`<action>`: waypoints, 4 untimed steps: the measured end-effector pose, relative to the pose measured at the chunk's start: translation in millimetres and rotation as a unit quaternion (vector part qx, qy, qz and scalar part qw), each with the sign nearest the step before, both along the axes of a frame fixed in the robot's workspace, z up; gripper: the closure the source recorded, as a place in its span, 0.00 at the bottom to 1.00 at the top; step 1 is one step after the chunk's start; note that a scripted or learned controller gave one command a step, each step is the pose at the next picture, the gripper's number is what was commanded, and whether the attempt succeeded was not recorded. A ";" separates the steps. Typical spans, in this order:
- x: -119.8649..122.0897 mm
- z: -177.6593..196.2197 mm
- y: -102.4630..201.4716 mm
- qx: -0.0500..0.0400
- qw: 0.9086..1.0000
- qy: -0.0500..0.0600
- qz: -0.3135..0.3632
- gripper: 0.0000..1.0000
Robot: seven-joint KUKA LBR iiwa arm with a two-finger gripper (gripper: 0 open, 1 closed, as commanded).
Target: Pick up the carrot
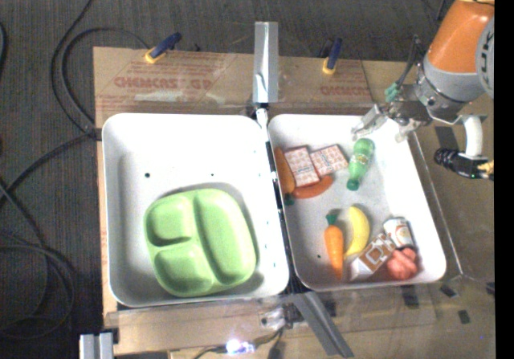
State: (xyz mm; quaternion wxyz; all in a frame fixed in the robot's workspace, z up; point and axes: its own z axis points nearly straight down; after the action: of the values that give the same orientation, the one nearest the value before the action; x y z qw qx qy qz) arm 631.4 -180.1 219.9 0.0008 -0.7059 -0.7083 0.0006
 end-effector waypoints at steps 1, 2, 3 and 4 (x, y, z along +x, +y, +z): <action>4.3 -100.9 24.4 -0.007 0.998 -0.016 -0.062 0.00; -66.1 -129.5 42.4 -0.003 0.996 -0.007 0.090 0.00; -86.8 -129.0 66.8 -0.005 0.975 -0.009 0.220 0.00; -129.6 -128.7 72.3 -0.005 0.976 -0.010 0.219 0.00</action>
State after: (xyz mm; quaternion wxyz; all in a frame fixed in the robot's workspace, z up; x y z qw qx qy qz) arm 501.8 -107.8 91.2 -0.0101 -0.5339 -0.8455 -0.0030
